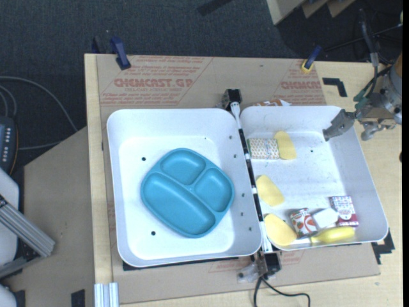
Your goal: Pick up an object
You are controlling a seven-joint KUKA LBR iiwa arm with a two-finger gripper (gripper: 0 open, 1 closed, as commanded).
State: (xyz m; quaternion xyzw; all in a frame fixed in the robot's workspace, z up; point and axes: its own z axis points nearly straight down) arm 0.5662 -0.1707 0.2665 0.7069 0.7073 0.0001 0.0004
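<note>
Right bin (358,171): yellow pieces, packets; left: blue tray (186,192).

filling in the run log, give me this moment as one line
arm: at right bin's far right rim | held: nothing seen | right bin: yellow pieces, packets | left bin: blue divided plate | pick: not yet done

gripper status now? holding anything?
End effector: over the right bin's far right rim; open or shut cannot be told. Nothing seen in it.
</note>
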